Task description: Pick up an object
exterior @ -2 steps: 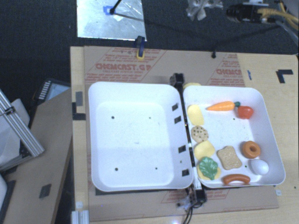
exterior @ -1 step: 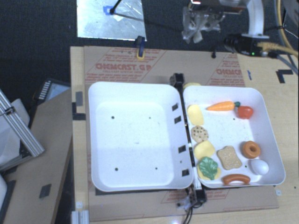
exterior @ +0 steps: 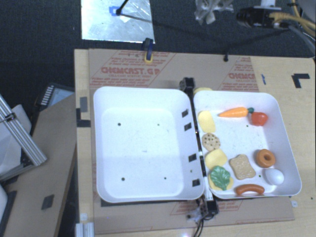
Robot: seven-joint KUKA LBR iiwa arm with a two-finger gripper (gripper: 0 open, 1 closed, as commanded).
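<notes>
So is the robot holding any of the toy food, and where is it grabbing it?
No. The gripper is up beyond the bench, away from the bins, and all the toy food, like the carrot, lies in the right bin.

Bright, even overhead light washes the two white bins [exterior: 143,147], nearly bleaching their floors. Left of the end effector [exterior: 212,6], a foil sheet [exterior: 116,14] glares; the end effector itself looks soft and blurred.

Bench [exterior: 123,63]: brown board, red lettering across the far strip. Two white bins sit on it side by side, touching at the middle. Left bin [exterior: 143,144] larger. Right bin [exterior: 276,112] set at a slight angle. Blue-and-yellow clamp [exterior: 147,50] grips the far edge. Black L-shaped mark [exterior: 299,78] at the far right corner.
</notes>
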